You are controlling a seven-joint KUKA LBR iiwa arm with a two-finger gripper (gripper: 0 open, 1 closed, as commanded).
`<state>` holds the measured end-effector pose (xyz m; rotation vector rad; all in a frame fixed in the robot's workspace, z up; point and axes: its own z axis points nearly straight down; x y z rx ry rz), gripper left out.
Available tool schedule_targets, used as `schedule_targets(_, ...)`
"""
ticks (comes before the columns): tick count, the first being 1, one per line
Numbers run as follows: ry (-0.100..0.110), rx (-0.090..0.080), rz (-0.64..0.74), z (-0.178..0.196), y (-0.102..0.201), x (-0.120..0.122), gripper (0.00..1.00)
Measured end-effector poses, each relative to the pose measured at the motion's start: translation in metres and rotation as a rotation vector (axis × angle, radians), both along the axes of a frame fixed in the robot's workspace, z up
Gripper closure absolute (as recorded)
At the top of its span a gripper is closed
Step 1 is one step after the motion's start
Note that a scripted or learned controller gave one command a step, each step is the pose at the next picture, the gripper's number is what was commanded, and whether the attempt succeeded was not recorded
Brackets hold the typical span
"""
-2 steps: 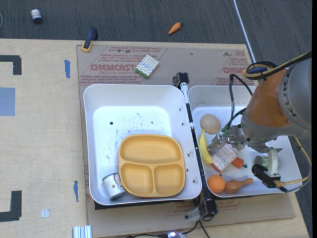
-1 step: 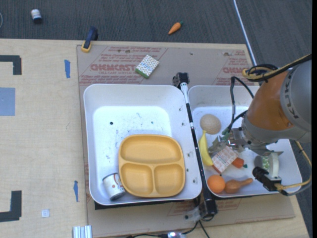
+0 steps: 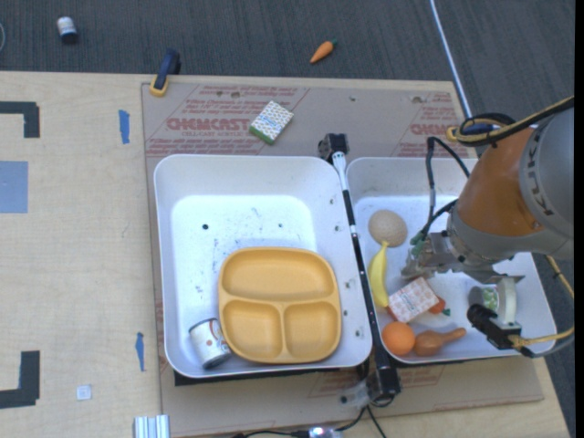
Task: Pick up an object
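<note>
1. The loose objects are gathered in the right bin [image 3: 538, 304], a shallow white tray with rounded corners and a glossy, smooth wall.
2. A small flat packet [image 3: 412, 299], white with red print, is seen lying tilted near the middle of that bin, just below the arm's wrist.
3. A curved yellow banana [image 3: 379, 275] is laid along the bin's left wall, with a pale, egg-shaped ball [image 3: 387, 225] above it.
4. A round orange fruit [image 3: 398, 338] and an elongated, tan-orange piece [image 3: 438, 339] are found touching at the bin's front edge.
5. The claw [image 3: 429, 255] is lowered over the packet; whether it is apart or together cannot be told.
6. The arm [image 3: 502, 199] is seen as a bulky grey body with a smooth orange band, trailed by black cables.
7. In the left bin [image 3: 173, 245] a matte yellow plate [image 3: 278, 301] with three compartments is placed, a small white cup [image 3: 209, 343] on its side just beside it.
8. Both bins are carried on a printed cardboard sheet [image 3: 219, 117] on the pale wooden table [image 3: 73, 263], where a small speckled box [image 3: 271, 121] is also lying.
</note>
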<state>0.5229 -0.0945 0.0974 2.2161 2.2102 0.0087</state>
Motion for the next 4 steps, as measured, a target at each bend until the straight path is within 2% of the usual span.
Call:
schedule_targets(1, 0.003, 0.003, 0.003, -0.010, 0.002, -0.034, 1.00)
schedule_targets(2, 0.004, 0.002, 0.001, -0.011, 0.002, -0.034, 0.00)
schedule_targets(3, -0.001, 0.000, 0.001, 0.000, 0.001, -0.033, 1.00)
schedule_targets(4, 0.012, 0.006, 0.005, 0.088, 0.100, 0.012, 1.00)
